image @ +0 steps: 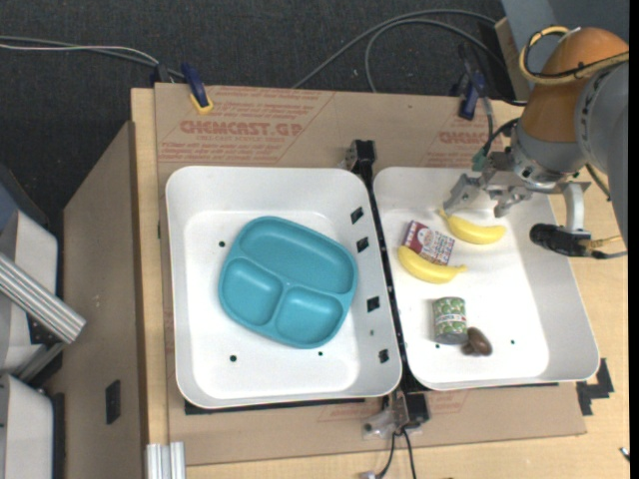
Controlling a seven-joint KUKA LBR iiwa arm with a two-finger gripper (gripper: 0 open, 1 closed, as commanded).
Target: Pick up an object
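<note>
A brown cardboard sheet (300, 118) (it has red letters on it) covers the counter (95, 267). Blue clamps (196, 88) hold its back edge. Dark floor (100, 18) with thin cables (80, 48) lies behind.

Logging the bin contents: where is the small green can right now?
The green can stands in the right bin, toward its near edge, touching a brown lump and below the lower banana.

The left bin (190, 267) holds a divided plate (287, 280); right of it, the right bin (559, 317) holds two bananas (476, 231), a carton (430, 241) and a can (449, 319).
</note>
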